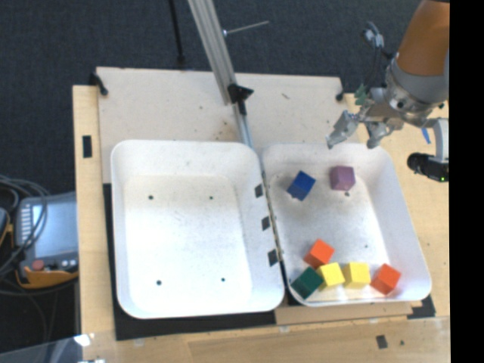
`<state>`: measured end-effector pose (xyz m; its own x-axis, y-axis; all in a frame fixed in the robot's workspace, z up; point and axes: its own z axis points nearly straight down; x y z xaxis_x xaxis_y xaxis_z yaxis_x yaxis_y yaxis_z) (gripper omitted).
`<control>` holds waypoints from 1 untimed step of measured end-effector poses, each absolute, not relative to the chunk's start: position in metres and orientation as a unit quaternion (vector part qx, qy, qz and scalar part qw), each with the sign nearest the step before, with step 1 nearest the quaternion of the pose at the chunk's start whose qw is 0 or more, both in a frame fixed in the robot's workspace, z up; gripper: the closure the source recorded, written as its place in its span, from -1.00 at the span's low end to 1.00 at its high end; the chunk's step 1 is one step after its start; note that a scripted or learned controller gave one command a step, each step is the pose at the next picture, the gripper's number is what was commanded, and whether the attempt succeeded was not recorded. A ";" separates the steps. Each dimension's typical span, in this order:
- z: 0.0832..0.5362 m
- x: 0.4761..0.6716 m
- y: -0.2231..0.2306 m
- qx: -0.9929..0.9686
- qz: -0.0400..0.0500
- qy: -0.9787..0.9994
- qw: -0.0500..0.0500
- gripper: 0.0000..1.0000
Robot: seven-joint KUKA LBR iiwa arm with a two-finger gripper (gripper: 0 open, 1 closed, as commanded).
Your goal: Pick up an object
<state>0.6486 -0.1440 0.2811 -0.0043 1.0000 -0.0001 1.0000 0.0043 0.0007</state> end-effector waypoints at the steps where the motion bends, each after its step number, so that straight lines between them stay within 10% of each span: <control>1: 0.281 0.648 -0.145 0.705 -0.001 0.709 0.001 -1.00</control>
<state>0.6484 -0.1447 0.2813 -0.0047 1.0000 -0.0017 1.0000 0.0047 0.0003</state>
